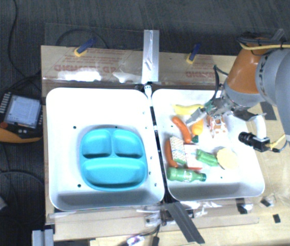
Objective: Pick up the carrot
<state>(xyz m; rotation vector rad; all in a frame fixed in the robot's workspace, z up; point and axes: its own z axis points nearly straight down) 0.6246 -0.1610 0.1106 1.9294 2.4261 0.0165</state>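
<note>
The carrot (182, 129) lies in the right bin (247, 186), just beside the gripper (205, 115) — its fingers' state I cannot tell. Come down along its length — clear of the banana (186, 108).

The orange carrot (182, 128) is lying slantwise in the right bin (247, 186), just left of the gripper (206, 118).

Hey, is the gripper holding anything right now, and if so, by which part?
It cannot be told. The gripper sits low over the right bin, just beside the carrot and the banana, but its tips are too blurred to show a hold.
</note>
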